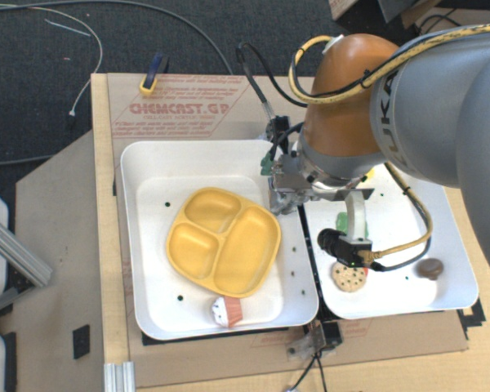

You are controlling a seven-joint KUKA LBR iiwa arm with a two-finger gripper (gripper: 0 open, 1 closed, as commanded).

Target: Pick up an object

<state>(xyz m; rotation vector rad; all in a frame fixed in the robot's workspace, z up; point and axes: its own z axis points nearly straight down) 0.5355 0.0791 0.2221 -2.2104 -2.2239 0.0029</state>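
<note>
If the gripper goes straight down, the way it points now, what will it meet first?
Probably the floor of the left bin, just beside the upper right edge of the yellow plate. The gripper hangs there, near the bin's right wall. Depth is unclear.

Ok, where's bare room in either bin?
Left bin: bare strip beyond the yellow plate and down its left side; its near edge is cramped by a small pink-white item. Right bin: bare between cookie and brown lump; the arm crowds the rest.
</note>
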